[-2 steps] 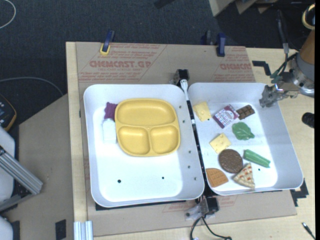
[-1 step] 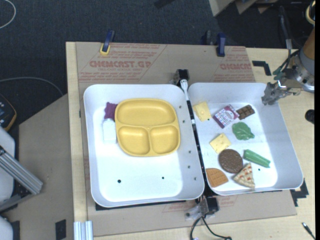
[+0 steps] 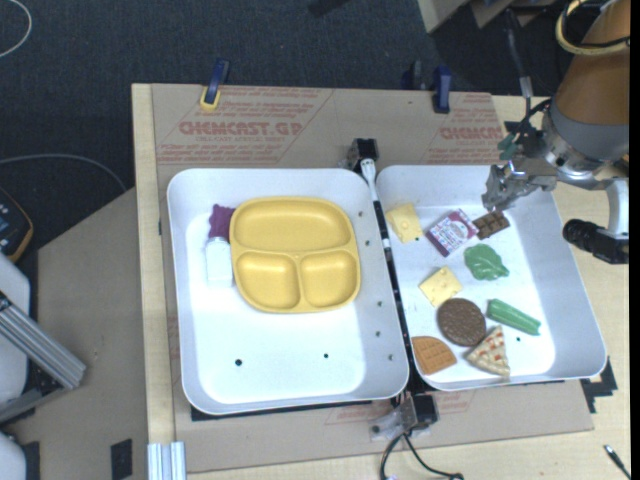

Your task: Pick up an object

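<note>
Camera view, looking down: your gripper (image 3: 497,197) hangs over the upper part of the right bin (image 3: 560,268), just above a small brown chocolate piece (image 3: 490,225). You cannot tell from here how it is set, and nothing shows as held.

Right beside that brown piece lies a maroon wrapped packet (image 3: 450,232). Left of it, near the bin's inner wall, sits a pale yellow cheese block (image 3: 404,222). Below come a green leafy piece (image 3: 485,262), a second cheese wedge (image 3: 440,286), a round brown cookie (image 3: 461,321), a green pepper (image 3: 514,317), a pizza slice (image 3: 490,353) and an orange waffle-like biscuit (image 3: 432,354).

Over in the left bin (image 3: 260,378), you've got a yellow divided tray (image 3: 295,253) with a purple item (image 3: 220,220) and a white bottle (image 3: 217,262) at its left edge.
</note>
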### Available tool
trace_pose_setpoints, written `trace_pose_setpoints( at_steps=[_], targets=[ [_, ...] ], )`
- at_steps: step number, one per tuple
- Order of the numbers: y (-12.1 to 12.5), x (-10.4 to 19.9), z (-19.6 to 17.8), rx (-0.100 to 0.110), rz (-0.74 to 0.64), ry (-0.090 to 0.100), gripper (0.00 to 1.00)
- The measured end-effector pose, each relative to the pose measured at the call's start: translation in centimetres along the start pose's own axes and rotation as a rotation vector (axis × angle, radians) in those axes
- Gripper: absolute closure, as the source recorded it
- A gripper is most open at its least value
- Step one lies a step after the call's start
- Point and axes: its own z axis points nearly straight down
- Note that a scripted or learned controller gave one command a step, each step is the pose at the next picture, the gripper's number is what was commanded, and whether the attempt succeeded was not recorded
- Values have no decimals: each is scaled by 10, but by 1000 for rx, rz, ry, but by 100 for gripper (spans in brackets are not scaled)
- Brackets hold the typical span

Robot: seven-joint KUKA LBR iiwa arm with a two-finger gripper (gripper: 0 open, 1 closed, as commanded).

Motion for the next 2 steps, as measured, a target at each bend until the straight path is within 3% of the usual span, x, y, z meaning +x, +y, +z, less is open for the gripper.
trace_pose_setpoints(
  at_steps=[2],
  targets=[
    [4,101,-11,-4,-1,-1,100]
  ],
)
